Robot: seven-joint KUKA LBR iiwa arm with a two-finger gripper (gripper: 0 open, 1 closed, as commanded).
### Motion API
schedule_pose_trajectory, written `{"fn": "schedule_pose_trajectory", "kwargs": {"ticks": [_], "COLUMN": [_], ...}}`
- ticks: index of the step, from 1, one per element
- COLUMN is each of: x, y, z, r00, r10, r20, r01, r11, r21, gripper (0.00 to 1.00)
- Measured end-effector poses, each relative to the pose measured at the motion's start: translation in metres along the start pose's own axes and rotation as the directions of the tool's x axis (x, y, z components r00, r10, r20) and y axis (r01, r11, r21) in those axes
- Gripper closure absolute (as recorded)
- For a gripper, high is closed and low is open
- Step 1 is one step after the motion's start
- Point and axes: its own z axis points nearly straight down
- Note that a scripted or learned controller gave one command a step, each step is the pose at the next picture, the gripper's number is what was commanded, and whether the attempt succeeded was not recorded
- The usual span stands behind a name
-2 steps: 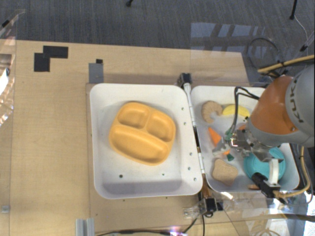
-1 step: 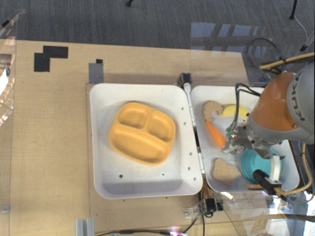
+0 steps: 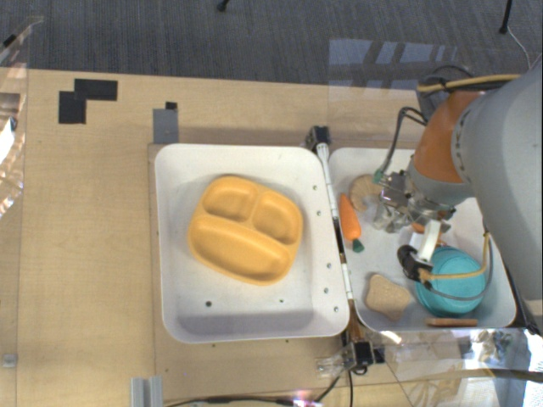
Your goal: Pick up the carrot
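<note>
Claw (image 3: pixel 399 214) over right bin (image 3: pixel 501 312), finger state can't tell | carrot (image 3: pixel 349 219) just left of claw, apart | teal ball (image 3: pixel 456 280) below-right | yellow plate (image 3: pixel 246 229) far left

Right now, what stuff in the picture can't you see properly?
- The claw: camera view, a small metal jumble under the grey arm; whether it is open or shut cannot be told.
- The teal ball-shaped thing: partly covered by a black and white piece in front of it.
- The tan thing behind the carrot: the claw hides part of it.
- The thin orange stick at the right bin's front: too small to identify.
</note>
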Motion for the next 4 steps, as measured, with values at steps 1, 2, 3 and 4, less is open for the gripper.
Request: {"fn": "schedule_pose_trajectory", "kwargs": {"ticks": [1, 2, 3, 4], "x": [0.0, 0.07, -0.008, 0.052], "y": [-0.001, -0.064, -0.058, -0.121], "z": [0.001, -0.1, -0.097, -0.096], "r00": [1.0, 0.999, 0.981, 0.976], "r10": [-0.002, 0.038, -0.195, -0.216], "r20": [0.001, -0.006, 0.0, -0.005], "r01": [0.002, -0.038, 0.195, 0.216], "r11": [1.0, 0.999, 0.981, 0.976], "r21": [0.002, 0.006, 0.009, 0.014], "gripper": [0.0, 0.0, 0.0, 0.0]}}
